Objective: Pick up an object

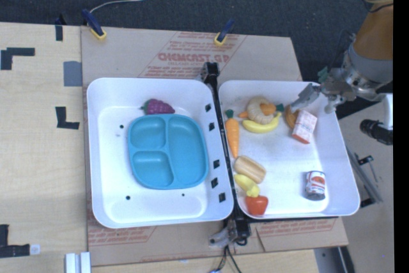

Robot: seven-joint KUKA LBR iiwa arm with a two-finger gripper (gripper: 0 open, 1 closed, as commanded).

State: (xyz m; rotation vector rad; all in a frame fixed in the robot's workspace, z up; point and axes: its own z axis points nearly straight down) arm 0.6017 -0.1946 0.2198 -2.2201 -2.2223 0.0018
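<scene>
Toy food lies in the right bin [339, 156]: a red-and-white carton [305, 126] just below the claw [305, 96], a banana [261, 126] to its left. Whether the claw is open cannot be told.

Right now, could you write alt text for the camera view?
A robot arm's claw hovers over the right white bin of toy food, near a banana and small carton. The left bin holds a blue divided tray.
</scene>
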